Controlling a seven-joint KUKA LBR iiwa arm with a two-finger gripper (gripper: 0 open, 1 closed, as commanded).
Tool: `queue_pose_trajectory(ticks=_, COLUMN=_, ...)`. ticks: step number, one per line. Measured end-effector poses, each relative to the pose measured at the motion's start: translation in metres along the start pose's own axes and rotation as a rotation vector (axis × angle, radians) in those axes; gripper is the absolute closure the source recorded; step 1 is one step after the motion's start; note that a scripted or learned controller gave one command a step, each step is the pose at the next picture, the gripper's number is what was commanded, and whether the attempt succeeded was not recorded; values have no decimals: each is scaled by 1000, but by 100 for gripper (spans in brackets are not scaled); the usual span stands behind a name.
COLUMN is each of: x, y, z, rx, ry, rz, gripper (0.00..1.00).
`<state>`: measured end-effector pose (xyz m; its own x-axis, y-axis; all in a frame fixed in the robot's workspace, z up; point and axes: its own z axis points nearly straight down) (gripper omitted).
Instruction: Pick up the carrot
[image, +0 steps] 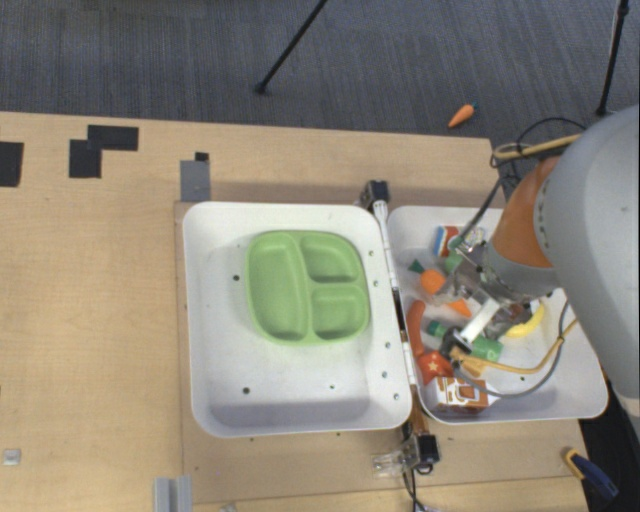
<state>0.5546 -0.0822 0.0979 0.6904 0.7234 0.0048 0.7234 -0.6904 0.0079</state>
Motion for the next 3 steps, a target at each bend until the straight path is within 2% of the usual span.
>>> queue_pose_trajectory(ticks=1, x=0, y=0, z=0, rx=0, ry=0, rz=0, gripper=0)
queue_pose_trajectory(ticks=2, x=-6, y=0, z=11, rx=3, ry=-1, rz=249, gripper=0)
queue_pose_trajectory(ticks=3, x=40, y=50, z=13, rx=6, ry=-4, rz=168, gripper=0)
